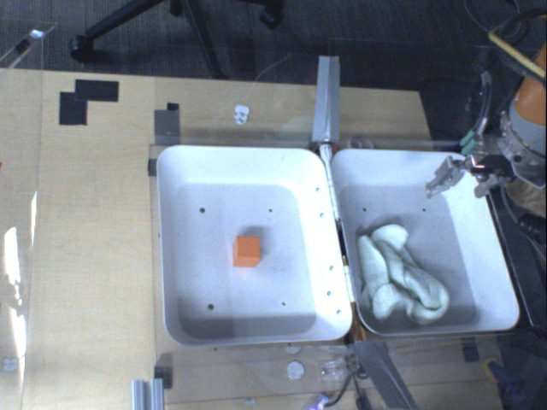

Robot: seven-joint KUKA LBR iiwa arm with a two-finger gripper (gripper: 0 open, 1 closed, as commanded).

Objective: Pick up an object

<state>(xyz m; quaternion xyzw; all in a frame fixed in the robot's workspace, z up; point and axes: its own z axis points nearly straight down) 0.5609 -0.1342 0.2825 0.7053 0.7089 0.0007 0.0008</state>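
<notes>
A small orange cube [247, 251] lies near the middle of the left bin [184, 178]. A white, soft, lumpy object [397, 273] lies in the front half of the right bin [504, 306]. My gripper [460, 181] hangs over the back right part of the right bin, up and to the right of the white object and apart from it. Its two grey fingers stand open, one finger [440, 178] towards the left, and nothing is between them. The arm [526, 131] with its orange band comes in from the right edge.
A grey metal post [326, 101] rises behind the divider between the two bins. The wooden bench [77, 254] extends to the left, with black tape marks [84, 99] at its back. Chair legs [184, 2] stand on the dark floor behind.
</notes>
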